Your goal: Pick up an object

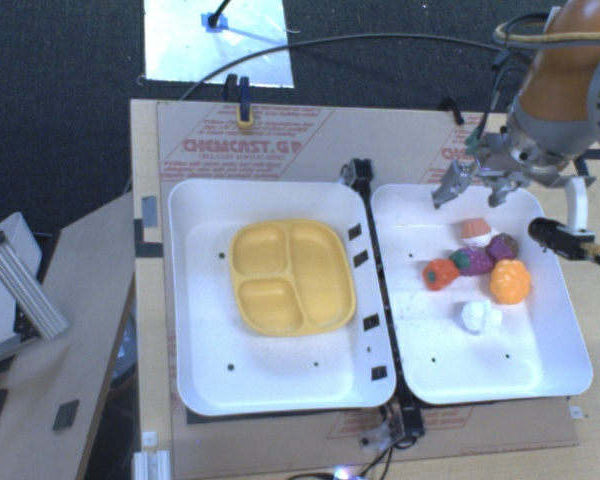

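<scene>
Arm [565, 63] reaching from right; claw [475, 190] spread, nothing between fingers.

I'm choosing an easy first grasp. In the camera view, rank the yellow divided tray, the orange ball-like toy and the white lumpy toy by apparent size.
1. Yellow divided tray, by far.
2. Orange ball-like toy.
3. White lumpy toy, only slightly smaller; that gap is close.

Yellow divided plate [290, 276] in the left white bin [200, 268].
Blue-and-yellow clamp [244, 101], possibly, sits on the bench edge behind it.
</scene>
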Robot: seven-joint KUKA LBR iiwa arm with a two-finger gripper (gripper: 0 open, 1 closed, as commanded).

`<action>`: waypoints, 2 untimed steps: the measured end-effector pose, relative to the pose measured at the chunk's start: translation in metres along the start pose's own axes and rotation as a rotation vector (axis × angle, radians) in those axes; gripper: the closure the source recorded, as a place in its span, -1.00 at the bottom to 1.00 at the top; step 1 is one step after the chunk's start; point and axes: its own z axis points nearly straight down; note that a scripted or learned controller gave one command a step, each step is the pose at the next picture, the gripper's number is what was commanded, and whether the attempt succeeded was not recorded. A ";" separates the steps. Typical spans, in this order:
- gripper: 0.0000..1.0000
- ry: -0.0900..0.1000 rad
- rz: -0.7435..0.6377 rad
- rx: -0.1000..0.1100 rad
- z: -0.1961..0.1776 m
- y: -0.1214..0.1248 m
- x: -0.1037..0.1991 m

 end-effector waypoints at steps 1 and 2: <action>-1.00 -0.001 -0.002 -0.011 -0.006 0.002 0.000; -1.00 -0.001 -0.002 -0.009 0.039 0.011 0.001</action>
